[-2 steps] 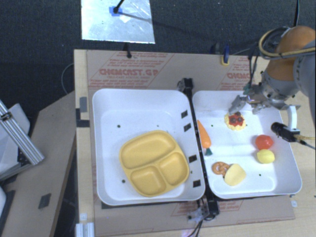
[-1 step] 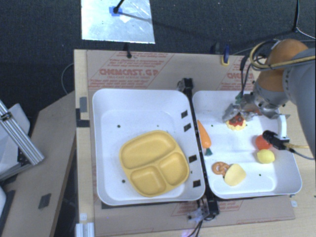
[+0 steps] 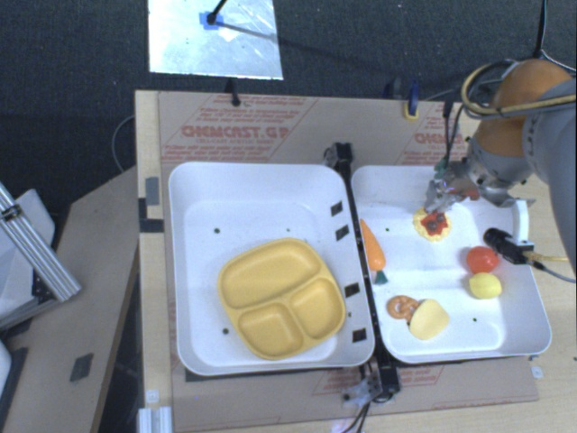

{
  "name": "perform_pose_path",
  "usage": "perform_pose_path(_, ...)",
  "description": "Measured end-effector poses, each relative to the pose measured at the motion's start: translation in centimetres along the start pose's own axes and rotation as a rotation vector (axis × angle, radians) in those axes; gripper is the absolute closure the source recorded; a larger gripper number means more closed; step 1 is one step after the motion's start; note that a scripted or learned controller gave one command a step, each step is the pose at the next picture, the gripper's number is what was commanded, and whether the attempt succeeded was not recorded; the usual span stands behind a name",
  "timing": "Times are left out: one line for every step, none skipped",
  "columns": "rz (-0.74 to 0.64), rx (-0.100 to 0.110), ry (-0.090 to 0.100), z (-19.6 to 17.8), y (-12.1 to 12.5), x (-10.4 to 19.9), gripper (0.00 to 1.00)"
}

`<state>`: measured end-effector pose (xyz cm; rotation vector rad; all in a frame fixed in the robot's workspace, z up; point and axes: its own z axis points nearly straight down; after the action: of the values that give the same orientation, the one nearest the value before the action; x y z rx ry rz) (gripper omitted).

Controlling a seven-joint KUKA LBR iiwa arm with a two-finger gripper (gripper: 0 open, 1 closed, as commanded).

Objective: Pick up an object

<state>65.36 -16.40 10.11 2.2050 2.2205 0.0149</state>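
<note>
Where the arm reaches into the right bin (image 3: pixel 532 332), the gripper (image 3: pixel 439 207) sits low over a small red-and-yellow toy (image 3: pixel 434 225), seemingly touching its top; whether the claw grips it, I cannot tell; nearby lie a tomato (image 3: pixel 481 259), a lemon (image 3: pixel 485 285) and a carrot (image 3: pixel 373 246); the left bin (image 3: pixel 194 242) holds a yellow divided tray (image 3: pixel 281 297).

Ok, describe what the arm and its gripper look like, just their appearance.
The arm is grey with a rounded orange band above the wrist. Yellowish and dark cables loop beside that band. The gripper is a small metallic grey piece with thin fingers, with bits of red and green wiring near it.
</note>
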Motion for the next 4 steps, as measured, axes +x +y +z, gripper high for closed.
perform_pose_path(0.002, 0.010, 0.000, -4.4, 0.8, -0.2, 1.00)
perform_pose_path(0.005, 0.010, 0.000, -9.3, 0.6, -1.0, 1.00)
perform_pose_path(0.002, 0.013, 0.001, -11.3, 0.8, -1.0, 1.00)
perform_pose_path(-0.002, 0.017, 0.003, -10.6, -0.4, 3.9, 1.00)
